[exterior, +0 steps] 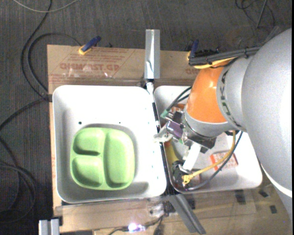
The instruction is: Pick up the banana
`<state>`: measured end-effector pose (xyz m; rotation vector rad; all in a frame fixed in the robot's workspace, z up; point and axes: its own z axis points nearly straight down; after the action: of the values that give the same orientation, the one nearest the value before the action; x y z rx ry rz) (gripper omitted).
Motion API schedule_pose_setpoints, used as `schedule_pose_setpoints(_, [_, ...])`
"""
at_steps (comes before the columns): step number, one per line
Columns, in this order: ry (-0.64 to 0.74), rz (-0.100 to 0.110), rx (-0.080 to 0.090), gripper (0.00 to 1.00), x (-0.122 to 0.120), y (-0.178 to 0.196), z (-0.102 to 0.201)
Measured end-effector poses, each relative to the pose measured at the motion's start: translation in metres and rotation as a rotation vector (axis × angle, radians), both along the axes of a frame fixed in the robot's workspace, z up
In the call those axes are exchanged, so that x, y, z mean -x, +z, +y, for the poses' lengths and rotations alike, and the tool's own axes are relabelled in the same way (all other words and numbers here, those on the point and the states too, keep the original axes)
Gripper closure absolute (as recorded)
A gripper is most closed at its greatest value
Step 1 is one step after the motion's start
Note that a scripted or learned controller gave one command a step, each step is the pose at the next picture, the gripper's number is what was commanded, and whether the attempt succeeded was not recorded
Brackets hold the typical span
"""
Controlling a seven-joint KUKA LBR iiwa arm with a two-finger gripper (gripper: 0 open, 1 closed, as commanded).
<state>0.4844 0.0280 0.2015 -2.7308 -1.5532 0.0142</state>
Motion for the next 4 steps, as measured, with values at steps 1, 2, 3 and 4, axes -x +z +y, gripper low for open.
schedule_pose_setpoints(1, [0.079,0.003,-0.002,0.00,-0.098,-0.023,-0.063])
schedule_pose_setpoints(2, [0.111,0.005,-0.005,0.00,0.002,-0.023,-0.029])
schedule_pose_setpoints(3, [0.123,0.002,-0.003,0.00,-0.062,-0.023,-0.086])
schedule_pose_setpoints(4, [0.225,0.000,-0.008,0.00,-0.017,-0.106,-0.132])
